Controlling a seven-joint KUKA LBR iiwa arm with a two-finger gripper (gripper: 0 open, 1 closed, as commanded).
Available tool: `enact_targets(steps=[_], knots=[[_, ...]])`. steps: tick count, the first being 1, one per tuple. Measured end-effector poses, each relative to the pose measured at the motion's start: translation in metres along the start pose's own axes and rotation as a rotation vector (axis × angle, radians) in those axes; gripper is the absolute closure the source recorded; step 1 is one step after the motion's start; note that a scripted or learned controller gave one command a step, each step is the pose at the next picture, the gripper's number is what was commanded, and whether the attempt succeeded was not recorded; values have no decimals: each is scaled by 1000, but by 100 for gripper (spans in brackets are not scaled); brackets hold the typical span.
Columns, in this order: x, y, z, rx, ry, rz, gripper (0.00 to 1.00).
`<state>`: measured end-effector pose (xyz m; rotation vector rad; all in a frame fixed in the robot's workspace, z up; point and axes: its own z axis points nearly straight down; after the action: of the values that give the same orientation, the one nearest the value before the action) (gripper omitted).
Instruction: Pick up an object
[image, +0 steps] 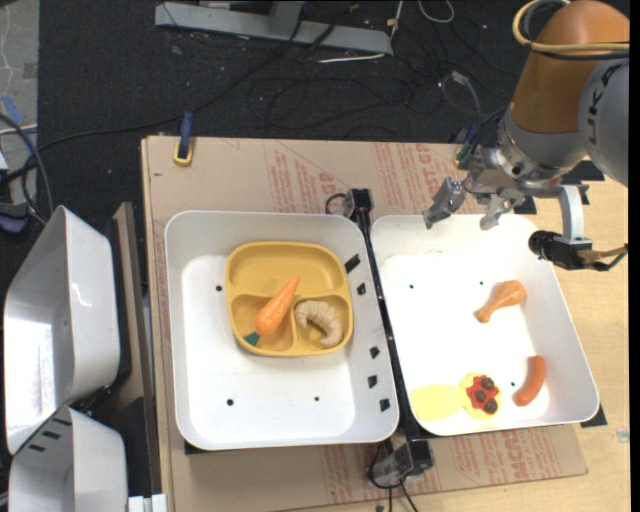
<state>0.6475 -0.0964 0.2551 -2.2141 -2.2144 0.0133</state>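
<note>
Your gripper (468, 205) hung with its two fingers spread and nothing between them, above the far edge of the right white bin (430, 280). The tan plastic drumstick (500, 299) lay nearer in that bin, well apart from it; an orange sausage (530, 381) and a yellow disc with berries (462, 397) sat beyond. The left bin held a yellow divided plate (284, 260) with a carrot (277, 306) and a shrimp (321, 321)

Two white bins (200, 400), cardboard sheet (290, 170), black cables (300, 80)
</note>
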Motion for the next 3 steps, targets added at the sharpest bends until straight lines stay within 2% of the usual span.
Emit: enact_targets(steps=[1,2,3], knots=[[0,2,-8,-13,-1,-2,0],[4,-6,51,-7,-1,1,0],[1,1,112,-9,-1,1,0]])
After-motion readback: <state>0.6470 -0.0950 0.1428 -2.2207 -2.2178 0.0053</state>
